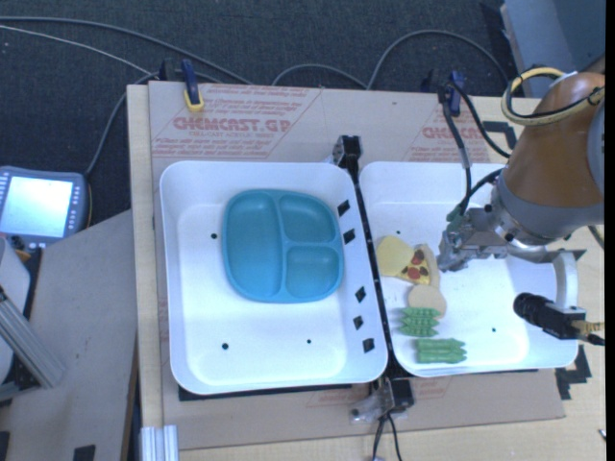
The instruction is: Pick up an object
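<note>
In the right bin (500, 334), near its left wall, lie a yellow pizza-slice toy (405, 259), a small tan piece (427, 300) below it, and two green toy vegetables (419, 322) (440, 351) toward the front. My gripper (455, 251) hangs over the right bin, just right of the pizza slice, with the grey and orange arm behind it. Nothing shows between its fingers. A blue divided plate (283, 246) rests in the left bin (192, 344).
Black clips (346, 150) sit along the divider between the two bins. A black cylindrical fitting (540, 313) juts over the right bin's front right. Cables loop behind the bench, and a tablet (40, 205) stands at the far left.
</note>
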`<state>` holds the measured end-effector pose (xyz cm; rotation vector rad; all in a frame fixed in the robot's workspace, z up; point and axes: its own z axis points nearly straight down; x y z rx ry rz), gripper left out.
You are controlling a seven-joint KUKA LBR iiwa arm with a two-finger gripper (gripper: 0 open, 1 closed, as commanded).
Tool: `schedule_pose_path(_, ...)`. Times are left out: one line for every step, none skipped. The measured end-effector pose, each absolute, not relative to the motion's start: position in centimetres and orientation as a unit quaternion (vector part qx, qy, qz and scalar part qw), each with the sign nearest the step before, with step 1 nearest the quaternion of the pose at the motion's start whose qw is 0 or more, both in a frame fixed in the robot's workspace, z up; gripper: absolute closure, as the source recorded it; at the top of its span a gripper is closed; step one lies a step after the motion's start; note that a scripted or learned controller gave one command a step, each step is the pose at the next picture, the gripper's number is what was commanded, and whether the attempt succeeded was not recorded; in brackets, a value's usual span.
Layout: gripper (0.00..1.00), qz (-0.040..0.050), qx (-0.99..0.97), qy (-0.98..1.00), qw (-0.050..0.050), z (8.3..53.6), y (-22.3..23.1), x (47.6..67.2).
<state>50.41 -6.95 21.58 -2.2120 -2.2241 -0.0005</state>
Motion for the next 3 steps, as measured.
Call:
schedule_pose_path(1.0, -0.0015, -0.704, -0.71, 0.001, 22.7, -1.2, 50.4)
schedule_pose_path(1.0, -0.0011, -0.705, -0.71, 0.001, 23.3, 4.2, 50.7)
schedule_pose_path(1.0, 0.0008, -0.705, -0.709, 0.003, 22.1, 8.9, 49.7)
